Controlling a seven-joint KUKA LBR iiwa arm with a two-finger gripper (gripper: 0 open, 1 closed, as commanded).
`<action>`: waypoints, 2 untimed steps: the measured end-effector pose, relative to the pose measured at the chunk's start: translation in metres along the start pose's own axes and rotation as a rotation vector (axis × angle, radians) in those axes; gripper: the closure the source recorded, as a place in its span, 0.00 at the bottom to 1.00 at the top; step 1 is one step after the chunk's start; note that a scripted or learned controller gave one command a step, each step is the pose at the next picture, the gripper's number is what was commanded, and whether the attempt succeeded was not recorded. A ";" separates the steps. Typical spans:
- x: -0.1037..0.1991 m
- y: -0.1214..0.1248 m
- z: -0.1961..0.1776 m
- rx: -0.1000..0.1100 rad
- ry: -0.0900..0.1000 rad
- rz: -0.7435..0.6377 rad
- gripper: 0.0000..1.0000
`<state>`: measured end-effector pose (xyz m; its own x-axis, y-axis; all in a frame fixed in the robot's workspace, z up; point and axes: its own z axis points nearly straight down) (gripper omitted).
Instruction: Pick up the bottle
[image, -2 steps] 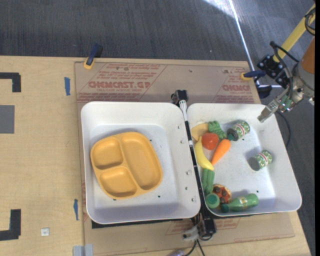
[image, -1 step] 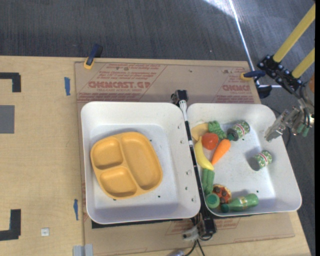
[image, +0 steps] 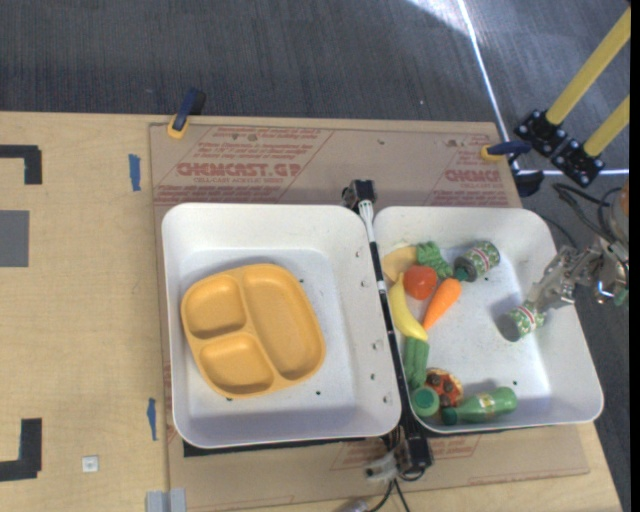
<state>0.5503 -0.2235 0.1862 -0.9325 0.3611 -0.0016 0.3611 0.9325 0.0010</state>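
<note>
The bottle (image: 482, 404) is green with a red and yellow label. It lies on its side along the front wall of the right bin (image: 560, 375). My gripper (image: 542, 297) reaches in over the bin's right rim, well behind the bottle and apart from it. Its tip is just above a small green-labelled can (image: 522, 321) lying in the right middle of the bin. Whether it touches that can is unclear.
The right bin's left half holds a banana (image: 404, 310), a carrot (image: 441, 302), a tomato (image: 420, 282), leafy greens (image: 432, 255), a second can (image: 478, 260) and small toys (image: 436, 386) beside the bottle. A yellow divided plate (image: 252, 326) sits in the left bin (image: 190, 235).
</note>
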 end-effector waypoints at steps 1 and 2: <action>0.044 -0.010 0.004 0.000 0.000 -0.334 1.00; 0.066 -0.023 -0.024 0.000 -0.003 -0.653 1.00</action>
<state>0.4805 -0.2210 0.2098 -0.9599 -0.2801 -0.0046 -0.2801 0.9600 -0.0015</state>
